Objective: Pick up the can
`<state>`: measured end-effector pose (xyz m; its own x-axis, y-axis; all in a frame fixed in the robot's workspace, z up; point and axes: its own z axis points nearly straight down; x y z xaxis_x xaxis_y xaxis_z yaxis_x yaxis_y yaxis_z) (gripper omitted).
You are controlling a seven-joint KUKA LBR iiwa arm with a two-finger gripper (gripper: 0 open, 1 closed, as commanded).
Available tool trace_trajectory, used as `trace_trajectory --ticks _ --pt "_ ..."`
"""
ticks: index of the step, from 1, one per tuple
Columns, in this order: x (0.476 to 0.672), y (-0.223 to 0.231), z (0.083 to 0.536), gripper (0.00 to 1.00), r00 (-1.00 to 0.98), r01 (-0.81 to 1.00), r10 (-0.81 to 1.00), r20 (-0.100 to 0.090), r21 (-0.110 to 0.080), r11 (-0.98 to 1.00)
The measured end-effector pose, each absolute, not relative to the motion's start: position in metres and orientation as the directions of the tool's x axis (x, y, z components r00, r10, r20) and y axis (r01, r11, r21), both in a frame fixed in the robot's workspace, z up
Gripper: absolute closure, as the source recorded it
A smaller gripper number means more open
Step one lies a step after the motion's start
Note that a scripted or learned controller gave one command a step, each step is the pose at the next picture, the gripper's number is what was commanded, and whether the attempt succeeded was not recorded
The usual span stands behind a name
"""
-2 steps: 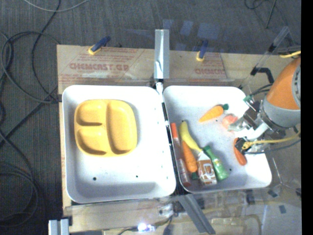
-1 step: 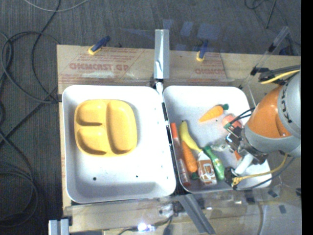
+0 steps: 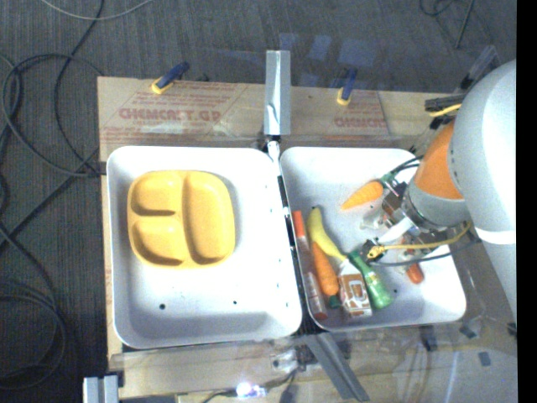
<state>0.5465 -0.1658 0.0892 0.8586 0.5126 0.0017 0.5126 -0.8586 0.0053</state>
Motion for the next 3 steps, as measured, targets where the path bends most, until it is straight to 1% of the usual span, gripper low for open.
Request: trace_trajectory --ticks 1,2,3 --pt "0.631 -0.152 0.091 0.00 0.941 0.337 0.337 -0.021 -0.011 -0.942" --pt "0.635 -0.150 0.100 1.00 0.939 0.343 0.343 -0.008 0.004 -0.939" --pt "0.557 -0.176 0.143 1.00 0.969 0.249 0.249 -0.006 -0.002 -0.969"
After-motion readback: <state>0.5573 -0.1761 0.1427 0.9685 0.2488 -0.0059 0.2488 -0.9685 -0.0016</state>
